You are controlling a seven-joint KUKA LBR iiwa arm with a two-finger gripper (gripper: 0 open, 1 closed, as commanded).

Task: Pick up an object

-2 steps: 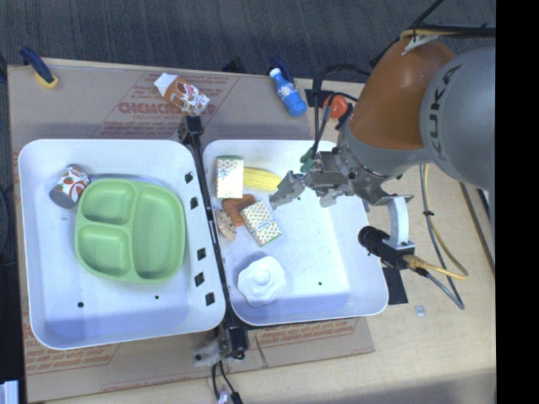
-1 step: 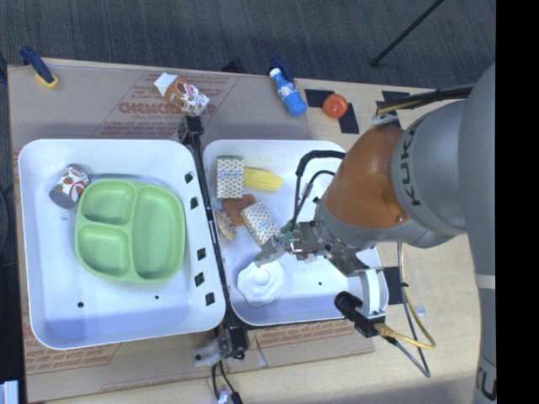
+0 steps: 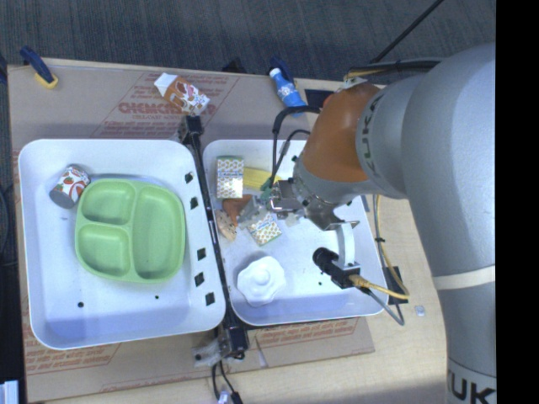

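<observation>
Camera view: small crinkled patterned packet (image 3: 265,231)

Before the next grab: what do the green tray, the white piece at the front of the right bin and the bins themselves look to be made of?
Green tray: looks like moulded plastic, matte with a soft sheen and rounded compartment walls.
White piece: probably smooth plastic or rubber; its lumpy shape is uniformly white and the material can't be settled.
Bins: thin white plastic, seemingly, with glossy rounded rims and faint glare.
</observation>
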